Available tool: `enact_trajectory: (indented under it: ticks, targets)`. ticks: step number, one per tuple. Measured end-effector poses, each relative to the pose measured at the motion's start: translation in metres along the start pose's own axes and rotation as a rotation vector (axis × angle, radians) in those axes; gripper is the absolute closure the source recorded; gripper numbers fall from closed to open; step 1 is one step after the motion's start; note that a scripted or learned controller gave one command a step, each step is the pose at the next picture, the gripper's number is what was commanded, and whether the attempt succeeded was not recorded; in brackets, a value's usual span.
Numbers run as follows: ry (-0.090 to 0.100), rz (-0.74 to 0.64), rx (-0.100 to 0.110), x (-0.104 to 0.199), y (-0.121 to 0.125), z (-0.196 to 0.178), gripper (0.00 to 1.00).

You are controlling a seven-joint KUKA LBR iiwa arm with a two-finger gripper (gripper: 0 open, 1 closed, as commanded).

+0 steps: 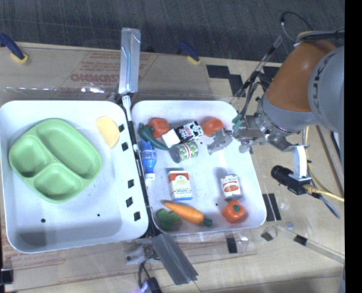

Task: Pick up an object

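The right bin (251, 182) holds several small items. My gripper (220, 141) hangs over the bin's upper right part, just below a red tomato (212, 126) and right of a green can (185, 150) lying on its side. Nothing shows between it and the bin floor. A black-and-white carton (190, 130) and a red pepper (159, 126) lie along the far wall. Lower down are a red-and-white box (180, 185), a small red-labelled can (230, 187), a carrot (184, 211), a green vegetable (168, 220) and an orange-red fruit (234, 211).
A blue bottle (147, 157) lies along the right bin's left wall. The left bin (77, 224) holds a green divided plate (54, 159) and a yellow piece (108, 130). A metal bar (129, 60) stands at the divider's far end.
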State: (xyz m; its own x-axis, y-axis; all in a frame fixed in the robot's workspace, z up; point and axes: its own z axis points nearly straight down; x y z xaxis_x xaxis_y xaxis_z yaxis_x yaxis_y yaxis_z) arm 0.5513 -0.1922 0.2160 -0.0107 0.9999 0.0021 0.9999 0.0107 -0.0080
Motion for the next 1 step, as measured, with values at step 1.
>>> enact_trajectory:
  ticks: [1]
  targets:
    - [0.000, 0.240, 0.004, 0.0659, -0.0035, 0.0607, 0.00]
